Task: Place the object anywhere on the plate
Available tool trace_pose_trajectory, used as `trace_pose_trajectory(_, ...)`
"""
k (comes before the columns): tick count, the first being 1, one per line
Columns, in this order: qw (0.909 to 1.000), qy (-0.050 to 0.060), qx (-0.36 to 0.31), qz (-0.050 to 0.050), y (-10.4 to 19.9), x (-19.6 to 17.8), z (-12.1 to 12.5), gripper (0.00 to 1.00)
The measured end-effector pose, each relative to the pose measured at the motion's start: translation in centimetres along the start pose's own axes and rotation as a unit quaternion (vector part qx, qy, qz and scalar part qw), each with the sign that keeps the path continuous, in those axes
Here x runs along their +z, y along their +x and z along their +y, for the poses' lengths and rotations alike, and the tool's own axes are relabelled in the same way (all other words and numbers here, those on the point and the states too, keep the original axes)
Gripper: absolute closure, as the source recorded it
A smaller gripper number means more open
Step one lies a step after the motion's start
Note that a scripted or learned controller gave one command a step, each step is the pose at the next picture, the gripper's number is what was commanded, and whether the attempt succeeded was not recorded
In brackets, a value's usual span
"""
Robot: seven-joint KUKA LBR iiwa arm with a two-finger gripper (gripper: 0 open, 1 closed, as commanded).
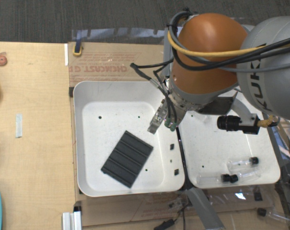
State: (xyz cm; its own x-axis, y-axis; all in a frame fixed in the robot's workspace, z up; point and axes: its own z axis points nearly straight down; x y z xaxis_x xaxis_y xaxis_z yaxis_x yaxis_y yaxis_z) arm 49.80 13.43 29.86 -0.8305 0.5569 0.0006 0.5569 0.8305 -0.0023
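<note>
The arm (pixel 260 61) is grey with a rounded orange band (pixel 209 51) — yellow and black cables (pixel 207 55) loop across it.

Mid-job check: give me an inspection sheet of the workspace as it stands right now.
Surface: two white bins side by side, left bin, right bin, on brown cardboard.
Job's things: dark ribbed plate lies flat in the left bin, nothing on it.
Clutter: two clear tubes with black caps in the right bin.
Grippers: gripper hangs over the left bin's right side, above and apart from the plate; finger state unclear.
Cables: yellow cable loops around the orange band.
Surroundings: wooden table at left.
</note>
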Motion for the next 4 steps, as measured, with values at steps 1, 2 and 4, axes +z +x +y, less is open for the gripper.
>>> trace_pose_trajectory(1,0.9825,-0.001,-0.186,-0.001,-0.7,0.1,0.5,1.0)
trace_pose_trajectory(2,0.9071,-0.002,-0.421,-0.002,-5.0,-2.2,-1.7,1.0)
trace_pose_trajectory(4,0.5789,-0.002,-0.815,-0.002,-5.9,-2.7,-1.6,1.0)
